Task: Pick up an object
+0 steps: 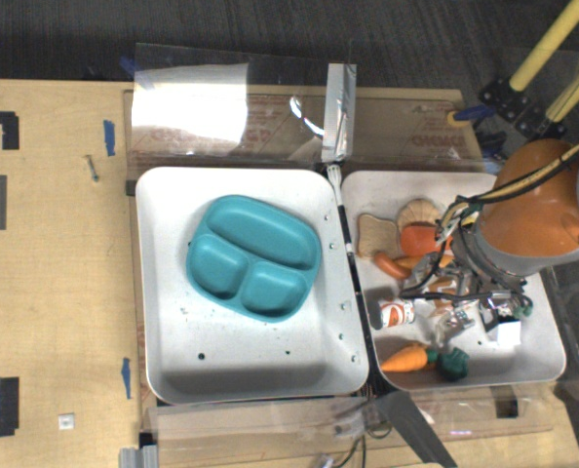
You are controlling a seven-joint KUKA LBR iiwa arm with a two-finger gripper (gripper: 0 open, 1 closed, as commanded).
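The right bin (548, 359) holds several toy foods. A carrot (406, 360) with a green top lies near the front wall. A small white and red can (397, 313) lies on its side left of the middle. Further back are a brown bread slice (375, 232), a round orange piece (418, 239) and a thin orange stick (389, 264). My gripper (455, 310) hangs low over the middle of this bin, under the orange band (538, 213), amid cables. It sits just right of the can and above the carrot. Nothing shows as held.
The left bin (163, 261) carries a teal divided plate (253, 256). A metal divider post (338, 110) stands behind the gap between the bins. Yellow bars (558, 32) cross the far right corner. Wooden bench surface (46, 261) lies to the left.
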